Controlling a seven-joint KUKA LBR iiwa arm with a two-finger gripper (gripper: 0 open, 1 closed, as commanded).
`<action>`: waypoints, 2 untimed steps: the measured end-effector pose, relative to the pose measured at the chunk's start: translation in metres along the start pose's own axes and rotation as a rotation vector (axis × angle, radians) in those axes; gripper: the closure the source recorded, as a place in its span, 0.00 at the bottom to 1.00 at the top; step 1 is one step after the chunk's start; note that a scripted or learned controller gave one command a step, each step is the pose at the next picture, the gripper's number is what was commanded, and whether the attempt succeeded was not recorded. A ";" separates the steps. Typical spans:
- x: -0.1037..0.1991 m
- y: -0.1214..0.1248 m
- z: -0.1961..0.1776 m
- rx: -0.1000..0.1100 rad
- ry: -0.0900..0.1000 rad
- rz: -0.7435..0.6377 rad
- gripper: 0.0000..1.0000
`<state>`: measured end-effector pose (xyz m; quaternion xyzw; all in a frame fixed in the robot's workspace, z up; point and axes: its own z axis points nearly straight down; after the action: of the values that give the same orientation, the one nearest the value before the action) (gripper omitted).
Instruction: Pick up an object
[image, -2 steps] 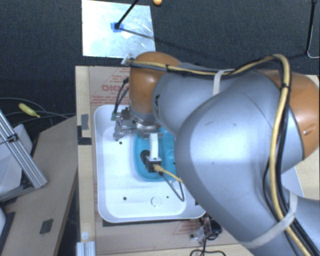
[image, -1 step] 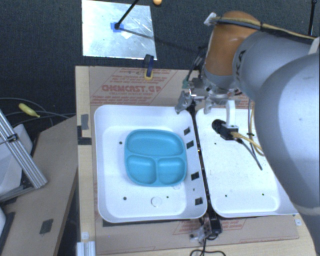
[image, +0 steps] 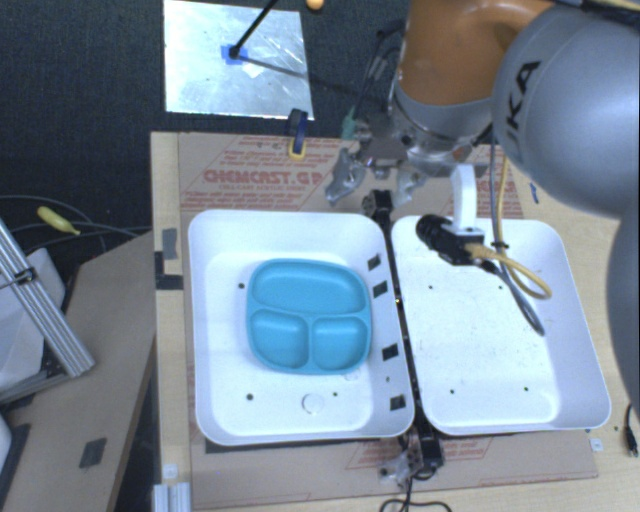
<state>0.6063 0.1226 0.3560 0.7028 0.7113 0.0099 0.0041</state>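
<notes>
From my remote station I see the large grey robot arm with an orange band (image: 560, 90) reaching in from the upper right over a worktop covered in brown printed cardboard (image: 250, 175). On it sit two shallow white plastic bins, side by side and touching along a middle seam: the left bin (image: 215, 300) and the right bin (image: 480, 350). The only clear candidate for picking is a light blue, rounded-square plastic plate with three compartments (image: 305, 315), lying flat and right way up near the middle of the left bin, apart from its walls. The metal end effector (image: 375, 185) hangs at the far edge of the bins, just beyond the seam between them and well apart from the plate. I cannot tell whether it is open or closed, and I see nothing gripped in it. I judge the pick has not yet begun: this is the approach step. The next move calls for travelling left and towards the camera, then descending over the plate. The plate looks smooth, glossy and low, so I expect a raised rim or a divider ridge to offer the best purchase.
</notes>
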 end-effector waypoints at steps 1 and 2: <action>0.071 -0.031 -0.017 0.016 -0.003 0.001 0.00; 0.118 -0.074 -0.101 0.011 0.000 0.000 0.00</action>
<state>0.5293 0.2384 0.4568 0.7030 0.7111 0.0060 0.0005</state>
